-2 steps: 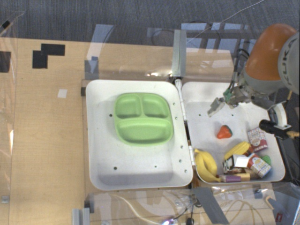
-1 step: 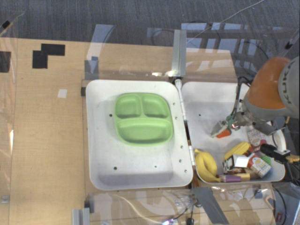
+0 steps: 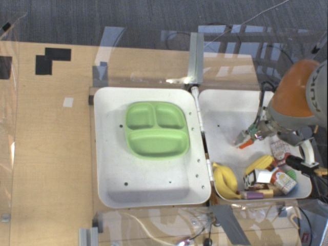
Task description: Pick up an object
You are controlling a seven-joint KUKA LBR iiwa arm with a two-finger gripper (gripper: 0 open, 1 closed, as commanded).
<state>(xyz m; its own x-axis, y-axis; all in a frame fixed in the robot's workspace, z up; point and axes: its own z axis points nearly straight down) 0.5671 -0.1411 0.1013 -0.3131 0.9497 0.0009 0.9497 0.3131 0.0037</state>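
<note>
My gripper (image 3: 249,137) hangs low over the middle of the right bin (image 3: 225,111), at the end of the grey arm with its orange band (image 3: 292,94). A small orange piece with a green end (image 3: 245,144), like a toy carrot, lies right at the gripper's tip; whether it is gripped or just under the tip is unclear. A pile in the bin's front right corner holds a yellow banana (image 3: 225,179), a yellow corn-like piece (image 3: 259,163), a red and white packet (image 3: 283,181) and a purple stick (image 3: 254,194).
The left bin (image 3: 110,183) holds a green divided plate (image 3: 156,129) in its middle. A metal divider (image 3: 202,137) separates the two bins. A small white packet (image 3: 279,148) lies just right of the gripper. Black cables run by the right bin's far right edge.
</note>
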